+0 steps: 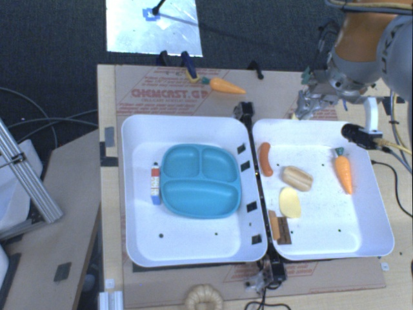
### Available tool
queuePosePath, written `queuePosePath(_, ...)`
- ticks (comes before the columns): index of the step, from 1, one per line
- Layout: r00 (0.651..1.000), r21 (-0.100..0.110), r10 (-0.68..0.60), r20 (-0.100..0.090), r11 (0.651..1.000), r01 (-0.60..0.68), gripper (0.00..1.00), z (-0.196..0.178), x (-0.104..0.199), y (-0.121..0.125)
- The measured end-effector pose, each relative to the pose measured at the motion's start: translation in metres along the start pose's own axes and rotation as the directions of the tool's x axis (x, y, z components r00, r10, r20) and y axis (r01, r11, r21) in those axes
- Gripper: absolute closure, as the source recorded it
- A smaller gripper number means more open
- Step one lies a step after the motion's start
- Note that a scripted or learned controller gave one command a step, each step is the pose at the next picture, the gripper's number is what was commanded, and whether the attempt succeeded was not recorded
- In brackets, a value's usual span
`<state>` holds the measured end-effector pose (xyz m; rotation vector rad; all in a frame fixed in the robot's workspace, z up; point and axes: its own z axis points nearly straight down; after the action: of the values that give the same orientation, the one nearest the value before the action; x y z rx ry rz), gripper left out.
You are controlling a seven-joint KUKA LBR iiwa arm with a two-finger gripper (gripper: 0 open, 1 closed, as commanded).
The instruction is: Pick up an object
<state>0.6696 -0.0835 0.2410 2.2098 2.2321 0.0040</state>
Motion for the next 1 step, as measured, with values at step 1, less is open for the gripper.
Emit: queuePosePath(1,1.000,0.001,0.000,0.000,1.000,0.000,1.00,0.0070,0.0623,-0.0117)
